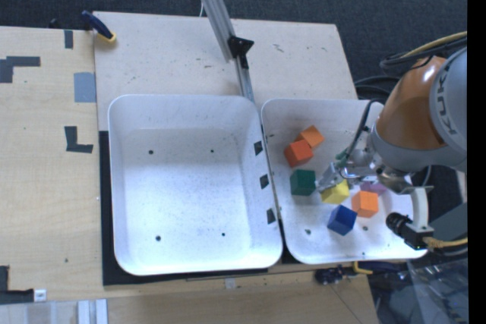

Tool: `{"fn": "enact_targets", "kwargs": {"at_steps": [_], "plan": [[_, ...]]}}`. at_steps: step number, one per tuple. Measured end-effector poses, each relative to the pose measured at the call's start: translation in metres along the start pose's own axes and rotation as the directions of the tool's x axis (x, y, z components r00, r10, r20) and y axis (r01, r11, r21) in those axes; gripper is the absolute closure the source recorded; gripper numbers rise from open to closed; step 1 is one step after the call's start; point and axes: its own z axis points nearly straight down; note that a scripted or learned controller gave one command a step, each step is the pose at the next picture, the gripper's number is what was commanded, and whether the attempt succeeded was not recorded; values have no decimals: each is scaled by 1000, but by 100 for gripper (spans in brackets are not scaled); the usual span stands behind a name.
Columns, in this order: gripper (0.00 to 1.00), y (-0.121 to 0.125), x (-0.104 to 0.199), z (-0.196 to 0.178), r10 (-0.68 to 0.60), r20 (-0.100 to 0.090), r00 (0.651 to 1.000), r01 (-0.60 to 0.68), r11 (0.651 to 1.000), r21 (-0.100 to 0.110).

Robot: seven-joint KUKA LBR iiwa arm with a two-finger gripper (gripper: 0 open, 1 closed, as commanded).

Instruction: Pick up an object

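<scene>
The right bin (304, 114) holds several small blocks. Two orange blocks (311, 136) (298, 152) lie toward its back left, with a green block (303, 182) below them. A yellow block (335, 193), another orange block (365, 202) and a blue block (342, 219) sit near the front. My gripper (339, 172) hangs low in this bin, right over the yellow block's upper edge and just right of the green one. The wrist hides a pale purple piece (370, 186) in part.
The left bin (121, 163) stands beside the right one, sharing a raised middle wall (267, 178). A grey metal rail (216, 4) slants in from the top toward the bins. The arm's grey and orange body (414, 121) covers the right bin's right side.
</scene>
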Motion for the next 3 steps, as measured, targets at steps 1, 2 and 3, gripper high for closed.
{"fn": "enact_targets", "kwargs": {"at_steps": [1, 2, 3], "plan": [[100, -8, -4, -56, 1, 0, 1000, -1, 1000, 0], [100, -4, -9, -99, 1, 0, 1000, -1, 1000, 1], [100, -5, 46, -83, -4, -2, 1000, 4, 1000, 7]]}}
